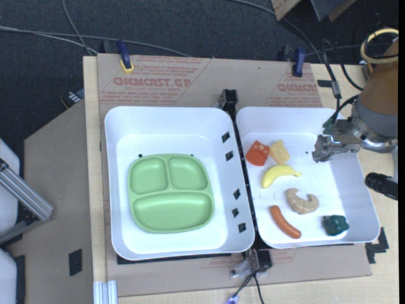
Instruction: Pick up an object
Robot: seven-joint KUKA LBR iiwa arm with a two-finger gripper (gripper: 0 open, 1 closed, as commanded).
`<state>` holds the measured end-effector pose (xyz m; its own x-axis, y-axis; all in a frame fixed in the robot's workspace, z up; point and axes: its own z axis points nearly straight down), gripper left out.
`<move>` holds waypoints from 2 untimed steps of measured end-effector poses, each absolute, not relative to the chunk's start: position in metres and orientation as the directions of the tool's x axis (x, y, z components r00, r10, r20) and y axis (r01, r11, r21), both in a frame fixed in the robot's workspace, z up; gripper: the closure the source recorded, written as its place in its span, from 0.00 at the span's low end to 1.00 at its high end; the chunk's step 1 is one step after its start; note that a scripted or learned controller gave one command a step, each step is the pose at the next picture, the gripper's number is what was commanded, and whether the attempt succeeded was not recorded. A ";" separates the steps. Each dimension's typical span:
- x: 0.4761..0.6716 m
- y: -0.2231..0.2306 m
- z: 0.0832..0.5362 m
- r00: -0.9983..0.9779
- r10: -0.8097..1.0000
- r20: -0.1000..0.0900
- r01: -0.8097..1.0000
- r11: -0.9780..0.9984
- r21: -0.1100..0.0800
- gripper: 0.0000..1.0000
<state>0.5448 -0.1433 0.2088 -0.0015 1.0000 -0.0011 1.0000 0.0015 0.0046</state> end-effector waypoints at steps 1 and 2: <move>0.571 -0.085 0.207 -0.008 1.000 0.003 1.000 0.008 0.001 1.00; 0.583 -0.035 0.203 -0.006 1.000 0.003 1.000 0.006 -0.001 1.00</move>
<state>0.5834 -0.0352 0.2025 -0.0061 1.0000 0.0026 1.0000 0.0061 -0.0007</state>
